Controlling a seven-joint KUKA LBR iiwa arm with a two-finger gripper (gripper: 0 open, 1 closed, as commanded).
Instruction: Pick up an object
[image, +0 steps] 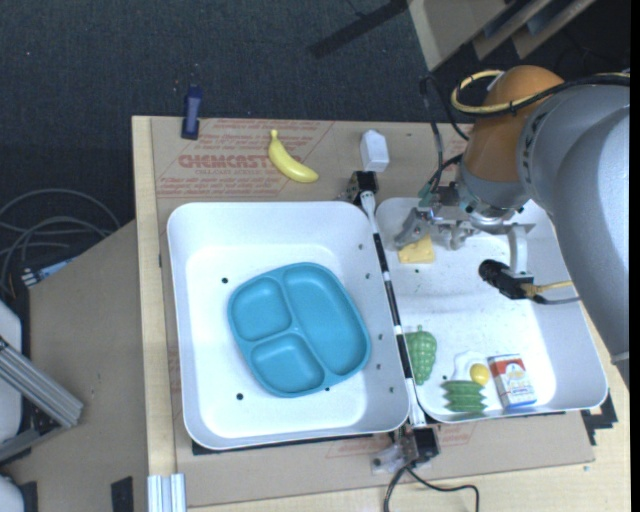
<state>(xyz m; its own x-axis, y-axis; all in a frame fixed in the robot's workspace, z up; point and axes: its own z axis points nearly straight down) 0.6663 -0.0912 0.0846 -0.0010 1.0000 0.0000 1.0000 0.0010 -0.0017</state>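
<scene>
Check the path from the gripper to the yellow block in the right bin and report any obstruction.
Nothing visible stands between them: the gripper sits right above the yellow block at the right bin's far end.

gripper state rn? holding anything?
Gripper: low in the right bin, right at the yellow block; grasp cannot be told.

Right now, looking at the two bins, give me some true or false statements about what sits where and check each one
1. The blue divided plate lies in the left bin. True.
2. The banana lies in the right bin. False: it lies on the bench behind the bins.
3. The gripper hangs over the right bin, at a pale yellow block. True.
4. The red and white box lies on the blue plate. False: it lies in the right bin's near corner.
</scene>
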